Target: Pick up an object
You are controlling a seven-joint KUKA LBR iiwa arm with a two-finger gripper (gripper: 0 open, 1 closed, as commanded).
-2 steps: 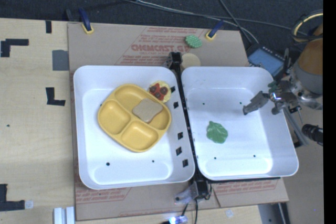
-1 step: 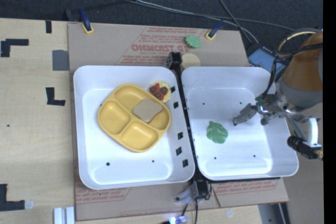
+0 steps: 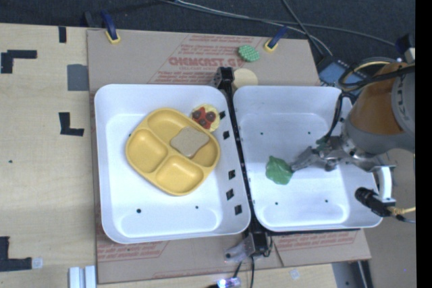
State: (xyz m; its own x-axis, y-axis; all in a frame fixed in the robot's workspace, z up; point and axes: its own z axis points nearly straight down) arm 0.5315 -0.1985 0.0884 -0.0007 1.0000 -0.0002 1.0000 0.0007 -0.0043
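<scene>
A green lumpy object (image 3: 278, 170) lies near the middle of the right bin (image 3: 297, 111). My gripper (image 3: 297, 162) reaches in from the right, low in that bin, its tip right against the green object's right side. Whether the object sits between the fingers is too small to tell. In the left bin (image 3: 115, 145) rests a yellow divided plate (image 3: 145, 145) with a tan bread slice (image 3: 189, 141) on it. A small red and dark food piece (image 3: 205, 117) lies at the plate's upper right edge.
A green dotted piece (image 3: 248, 52) and a pale round piece (image 3: 246, 77) lie on the cardboard behind the bins. Black clips sit along the divider between the bins. Cables run across the dark floor at the top.
</scene>
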